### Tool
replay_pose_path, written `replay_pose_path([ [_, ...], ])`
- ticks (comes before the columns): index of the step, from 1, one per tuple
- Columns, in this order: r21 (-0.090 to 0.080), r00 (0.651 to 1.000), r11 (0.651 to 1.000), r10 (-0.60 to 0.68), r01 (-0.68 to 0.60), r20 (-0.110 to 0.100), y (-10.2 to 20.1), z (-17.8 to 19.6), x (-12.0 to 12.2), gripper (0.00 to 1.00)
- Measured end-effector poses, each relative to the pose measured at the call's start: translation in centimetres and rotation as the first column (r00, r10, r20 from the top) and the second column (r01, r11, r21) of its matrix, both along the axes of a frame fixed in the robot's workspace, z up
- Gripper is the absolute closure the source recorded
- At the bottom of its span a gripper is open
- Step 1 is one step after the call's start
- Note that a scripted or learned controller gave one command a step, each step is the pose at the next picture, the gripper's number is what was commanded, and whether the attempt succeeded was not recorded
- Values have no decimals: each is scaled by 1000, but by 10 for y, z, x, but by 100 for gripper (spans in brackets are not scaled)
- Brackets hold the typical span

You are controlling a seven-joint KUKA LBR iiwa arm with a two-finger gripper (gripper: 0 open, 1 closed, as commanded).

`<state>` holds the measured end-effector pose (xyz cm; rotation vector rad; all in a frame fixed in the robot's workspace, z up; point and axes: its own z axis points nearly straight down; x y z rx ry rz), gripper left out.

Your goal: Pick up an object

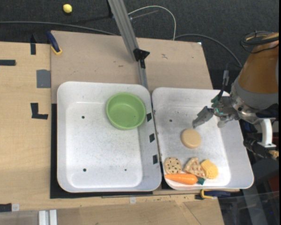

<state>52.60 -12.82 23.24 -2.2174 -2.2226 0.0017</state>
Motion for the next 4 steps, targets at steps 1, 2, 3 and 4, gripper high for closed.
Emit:
replay_pose_path([
  [1,0,1000,1000,0,0,0,0,0,0,0],
  [2,0,1000,1000,-1,1,-5,3,-45,4,0],
  [3,1,1000,1000,0,0,-6,10,-107,7,0],
  [4,-9,1000,1000,-3,3,12,7,-139,10,0],
])
